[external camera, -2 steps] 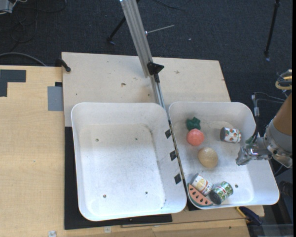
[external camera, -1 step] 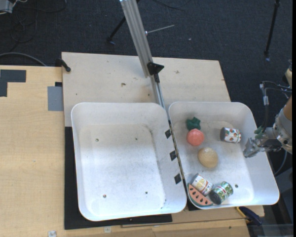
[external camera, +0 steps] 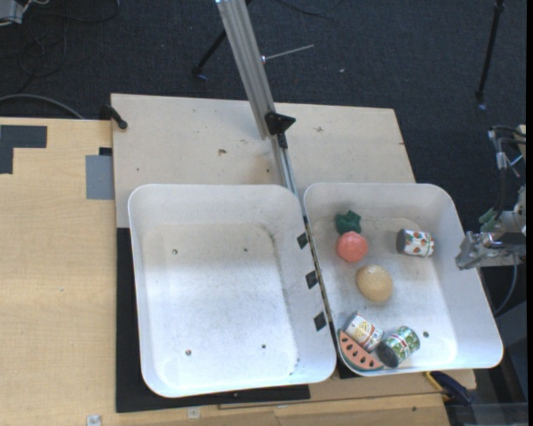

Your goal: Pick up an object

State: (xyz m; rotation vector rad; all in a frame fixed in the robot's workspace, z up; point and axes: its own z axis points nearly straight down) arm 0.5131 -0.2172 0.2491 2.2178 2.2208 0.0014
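At the frame's right edge, the gripper [external camera: 487, 248] sits just outside the right bin [external camera: 462, 216] — its grasp state cannot be told — while a red ball [external camera: 352, 247] lies inside.

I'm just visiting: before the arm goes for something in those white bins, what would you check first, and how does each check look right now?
1. Objects in the right bin: ok, six.
2. Easy target standing apart: ok, the small can lies alone.
3. Red strawberry clear of the tan ball: ok, narrowly.
4. Front-corner cluster with the watermelon slice: not ok, crowded.
5. Gripper over the bin: not ok, at its right rim.
6. Fingers' state: cannot tell.
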